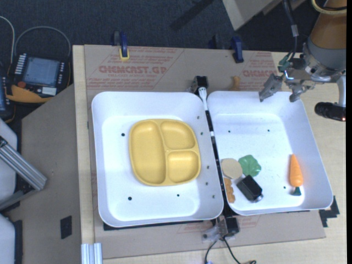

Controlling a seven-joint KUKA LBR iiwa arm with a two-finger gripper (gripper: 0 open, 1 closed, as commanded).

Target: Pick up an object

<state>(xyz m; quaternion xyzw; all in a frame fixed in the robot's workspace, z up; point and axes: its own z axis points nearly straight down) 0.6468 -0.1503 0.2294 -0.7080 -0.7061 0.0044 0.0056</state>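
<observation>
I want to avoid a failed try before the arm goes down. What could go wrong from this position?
1. The end effector hangs at the right bin's far rim, well apart from every object, so a straight descent would likely grasp nothing.
2. The black block, green piece and tan disc lie crowded together; fingers may push neighbours.
3. The carrot lies near the side wall, risking a collision.

1. The surface is a pale board, with a brown cardboard sheet printed in red letters lying across its middle.
2. Two shallow white bins sit side by side on the sheet: the left bin at centre frame, the right bin touching it toward the right.
3. Two blue clamps grip the sheet's upper edge.
</observation>
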